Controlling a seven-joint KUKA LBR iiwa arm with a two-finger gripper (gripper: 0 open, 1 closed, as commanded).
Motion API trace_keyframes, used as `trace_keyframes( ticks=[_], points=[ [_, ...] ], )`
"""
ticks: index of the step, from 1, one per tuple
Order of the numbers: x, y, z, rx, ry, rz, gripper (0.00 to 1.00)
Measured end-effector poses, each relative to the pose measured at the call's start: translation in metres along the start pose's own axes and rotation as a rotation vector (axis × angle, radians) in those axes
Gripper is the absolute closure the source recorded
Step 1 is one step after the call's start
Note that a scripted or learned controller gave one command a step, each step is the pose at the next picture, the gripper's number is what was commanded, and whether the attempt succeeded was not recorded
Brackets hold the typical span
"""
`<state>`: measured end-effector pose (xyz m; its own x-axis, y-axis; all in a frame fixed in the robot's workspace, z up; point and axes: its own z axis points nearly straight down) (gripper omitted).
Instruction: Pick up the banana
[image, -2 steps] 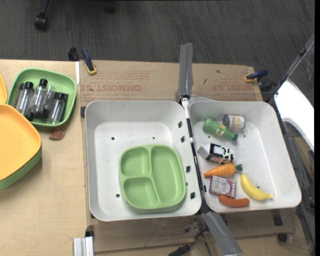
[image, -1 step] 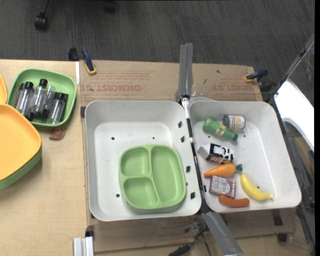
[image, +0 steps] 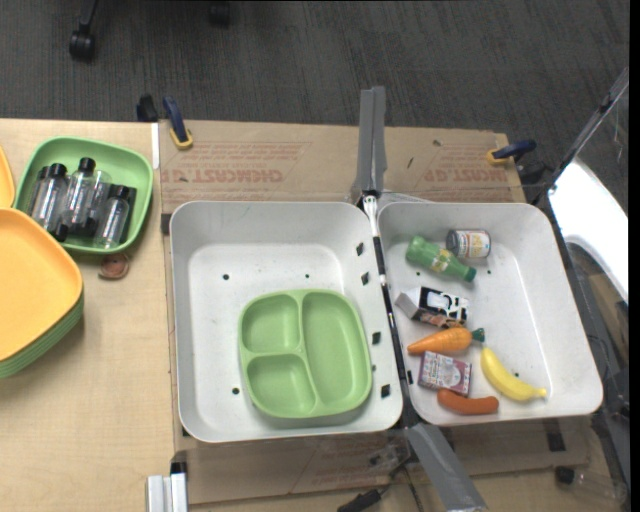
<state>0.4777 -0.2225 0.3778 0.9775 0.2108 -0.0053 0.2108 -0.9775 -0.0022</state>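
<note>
The pincer's state I cannot tell. The banana (image: 511, 377) lies at five o'clock in the right bin (image: 560, 300), near the wall; fingers might snag the hot dog (image: 467, 402).

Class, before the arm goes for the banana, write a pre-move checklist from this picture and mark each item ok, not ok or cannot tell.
1. Banana lies in the right bin: ok.
2. Banana's top is uncovered: ok.
3. Banana lies apart from the sausage and the carrot: ok.
4. Room between banana and the bin's near wall: cannot tell, it lies close.
5. Green tray sits in the left bin, out of the way: ok.
</note>
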Motion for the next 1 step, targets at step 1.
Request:
trace_keyframes(
  ticks=[1],
  points=[
    [0.1081,0.0227,0.0142,-0.002,0.0,-0.001,1.0]
  ],
)
